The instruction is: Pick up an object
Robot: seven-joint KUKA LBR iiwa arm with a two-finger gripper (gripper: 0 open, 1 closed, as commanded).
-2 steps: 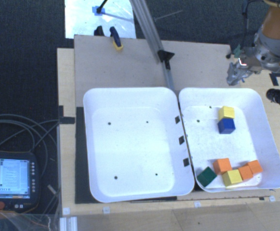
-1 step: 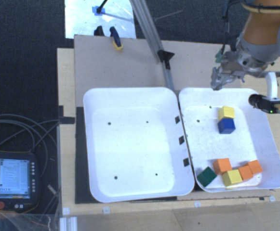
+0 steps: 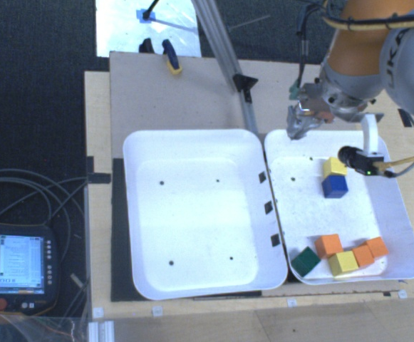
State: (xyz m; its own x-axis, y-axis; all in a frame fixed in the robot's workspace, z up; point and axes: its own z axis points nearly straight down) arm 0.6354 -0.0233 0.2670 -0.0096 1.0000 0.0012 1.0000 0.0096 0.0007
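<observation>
The end effector (image 3: 301, 125) hangs over the far left corner of the right bin (image 3: 399, 212); whether it is wide or narrow I cannot tell, and nothing shows in its grip. Nearest the camera, along the bin's front edge, lie a green block (image 3: 306, 261), a yellow block (image 3: 343, 263) and orange blocks (image 3: 328, 244). Farther back, closest to the tool, a blue cube (image 3: 334, 186) touches a yellow cube (image 3: 334, 167). That pair lies to the tool's right and toward the camera, likely the easiest reach.
</observation>
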